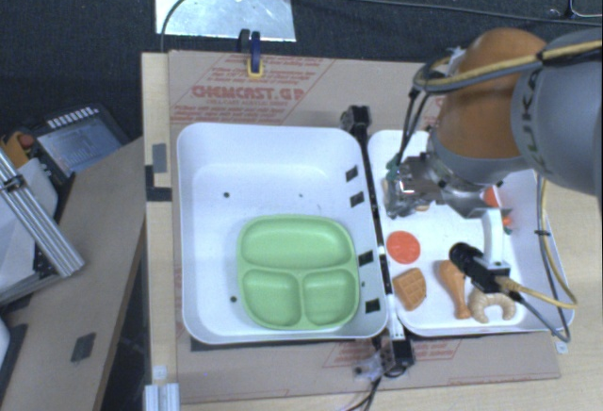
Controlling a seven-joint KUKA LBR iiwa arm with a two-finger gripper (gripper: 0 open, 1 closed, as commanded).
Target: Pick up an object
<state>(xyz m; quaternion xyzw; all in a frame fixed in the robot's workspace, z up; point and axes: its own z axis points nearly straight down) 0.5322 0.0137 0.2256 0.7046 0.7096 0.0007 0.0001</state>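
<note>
My gripper hangs low over the far left part of the right bin, just above a round red-orange disc. In front of the disc lies a brown waffle-like piece. To the right of it are a tan drumstick-shaped piece and a pale curved piece by the bin's front rim. A small red-orange thing peeks out from behind the wrist. I see nothing between the gripper and the bin floor.
The left bin holds a green divided plate in its front half. The grey and orange arm covers the right bin's back right. A black divider runs between the bins.
</note>
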